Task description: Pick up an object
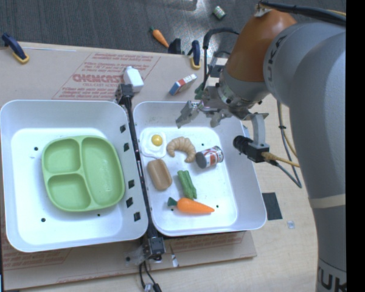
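The gripper [198, 115] is held above the far rim of the right bin [249, 205], its two fingers spread apart with nothing between them. Inside that bin, a croissant [181, 146] is placed just below the gripper, with a fried egg [154, 142] to its left and a small can [209, 157] to its right. A bread roll [159, 174], a green bean pod [187, 184] and a carrot [193, 207] are set nearer the front rim. A green divided plate [83, 173] is seen in the left bin [12, 181]
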Action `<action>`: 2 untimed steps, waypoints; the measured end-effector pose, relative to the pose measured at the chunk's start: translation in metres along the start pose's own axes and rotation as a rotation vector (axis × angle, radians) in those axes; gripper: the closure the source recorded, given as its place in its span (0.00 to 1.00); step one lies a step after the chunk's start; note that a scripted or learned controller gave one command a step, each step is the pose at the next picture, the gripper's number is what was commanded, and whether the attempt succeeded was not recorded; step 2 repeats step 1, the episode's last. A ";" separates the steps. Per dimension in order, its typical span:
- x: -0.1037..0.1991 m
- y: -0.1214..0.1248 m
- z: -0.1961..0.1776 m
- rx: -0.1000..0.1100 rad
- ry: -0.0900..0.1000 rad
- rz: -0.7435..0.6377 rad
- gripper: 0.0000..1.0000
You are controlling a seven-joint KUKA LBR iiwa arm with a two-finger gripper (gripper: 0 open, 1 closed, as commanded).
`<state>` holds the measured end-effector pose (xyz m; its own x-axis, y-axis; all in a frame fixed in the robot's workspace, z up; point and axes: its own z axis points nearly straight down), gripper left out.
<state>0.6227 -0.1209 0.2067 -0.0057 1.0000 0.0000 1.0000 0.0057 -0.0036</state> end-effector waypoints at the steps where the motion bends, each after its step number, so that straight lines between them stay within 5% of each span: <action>1: 0.127 -0.026 -0.102 -0.004 0.001 -0.002 0.00; 2: 0.127 -0.026 -0.102 -0.004 0.001 -0.002 0.00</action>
